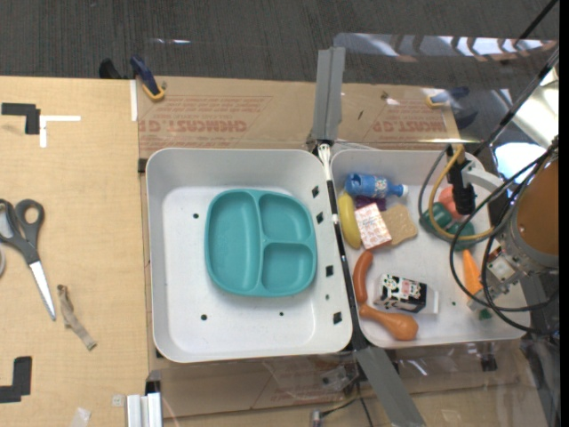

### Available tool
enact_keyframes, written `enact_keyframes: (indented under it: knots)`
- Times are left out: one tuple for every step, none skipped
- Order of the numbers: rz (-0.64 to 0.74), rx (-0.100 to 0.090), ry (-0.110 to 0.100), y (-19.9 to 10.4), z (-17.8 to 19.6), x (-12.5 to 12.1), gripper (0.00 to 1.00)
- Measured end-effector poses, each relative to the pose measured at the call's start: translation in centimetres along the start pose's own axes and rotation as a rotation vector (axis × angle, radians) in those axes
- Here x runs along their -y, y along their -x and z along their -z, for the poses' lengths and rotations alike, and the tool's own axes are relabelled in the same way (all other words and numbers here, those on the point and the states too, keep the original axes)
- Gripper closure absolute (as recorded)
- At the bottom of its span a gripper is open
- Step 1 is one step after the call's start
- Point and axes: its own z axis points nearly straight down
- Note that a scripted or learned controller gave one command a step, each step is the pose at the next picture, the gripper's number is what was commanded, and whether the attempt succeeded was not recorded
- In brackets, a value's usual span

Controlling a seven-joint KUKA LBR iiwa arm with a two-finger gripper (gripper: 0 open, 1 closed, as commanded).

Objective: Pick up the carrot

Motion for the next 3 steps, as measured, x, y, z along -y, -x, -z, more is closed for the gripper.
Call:
enact_keyframes:
  knots:
    - [-0.055,0.004,0.004,2.5,16.2,1.4,1.0]
    - [0.465,0.007,0.005,0.7,2.8,0.0,1.0]
    - [0.544,0.007,0.003,5.4,13.5,5.2,1.0]
